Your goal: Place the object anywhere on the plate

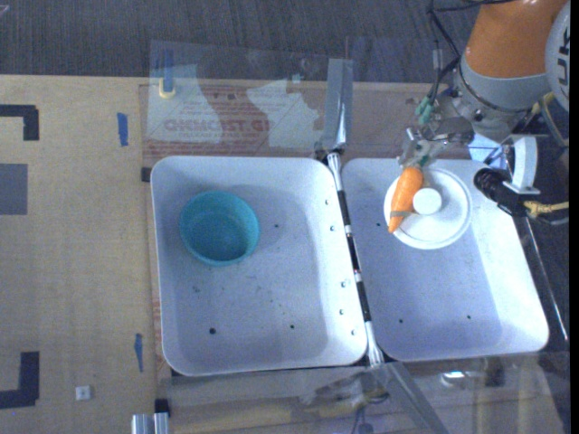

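Note:
An orange carrot-shaped object (403,198) lies tilted across the left part of a round white plate (452,229) in the right bin (452,315). Its lower tip reaches over the plate's left rim. A small white round piece (427,202) sits on the plate, touching the carrot's right side. My gripper (420,155) hangs just above the carrot's upper end, right at the plate's far-left edge. The arm's grey wrist and orange band (507,25) rise to the upper right.
A teal bowl (219,227) stands in the upper left of the left bin (262,324). A clear plastic sheet (244,98) stands behind the bins. Black cables (507,193) and a bracket run along the right bin's right edge.

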`<state>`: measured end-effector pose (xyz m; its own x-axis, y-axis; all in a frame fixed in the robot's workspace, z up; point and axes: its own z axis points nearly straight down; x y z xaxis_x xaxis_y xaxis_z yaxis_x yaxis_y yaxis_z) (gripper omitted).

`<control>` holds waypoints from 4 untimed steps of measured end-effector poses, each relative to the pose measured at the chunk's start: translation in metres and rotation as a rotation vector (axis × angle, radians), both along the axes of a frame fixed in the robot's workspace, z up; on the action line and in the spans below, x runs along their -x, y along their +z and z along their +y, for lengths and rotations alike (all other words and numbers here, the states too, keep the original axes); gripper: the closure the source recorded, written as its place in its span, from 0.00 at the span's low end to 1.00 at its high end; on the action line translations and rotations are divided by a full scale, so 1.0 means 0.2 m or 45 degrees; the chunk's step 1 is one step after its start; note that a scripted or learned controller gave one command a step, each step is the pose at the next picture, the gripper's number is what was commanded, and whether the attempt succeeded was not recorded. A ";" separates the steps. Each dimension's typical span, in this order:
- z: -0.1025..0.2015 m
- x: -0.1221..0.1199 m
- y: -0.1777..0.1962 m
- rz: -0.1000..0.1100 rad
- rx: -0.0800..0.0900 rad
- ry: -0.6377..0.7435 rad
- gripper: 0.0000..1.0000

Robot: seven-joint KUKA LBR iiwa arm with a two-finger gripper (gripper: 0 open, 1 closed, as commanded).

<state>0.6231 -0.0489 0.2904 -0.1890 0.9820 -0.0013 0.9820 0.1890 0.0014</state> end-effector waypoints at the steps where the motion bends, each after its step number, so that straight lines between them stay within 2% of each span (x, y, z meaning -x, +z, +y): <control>1: 0.37 0.00 -0.52 -0.008 0.001 0.174 1.00; 2: 0.69 -0.16 -0.52 -0.002 -0.001 0.178 1.00; 3: 0.72 0.20 -0.28 0.004 -0.002 0.174 1.00; 4: 0.86 -0.06 -0.37 -0.002 -0.001 0.151 1.00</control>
<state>0.6349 0.1223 0.2161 -0.3038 0.9527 -0.0011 0.9527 0.3038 0.0027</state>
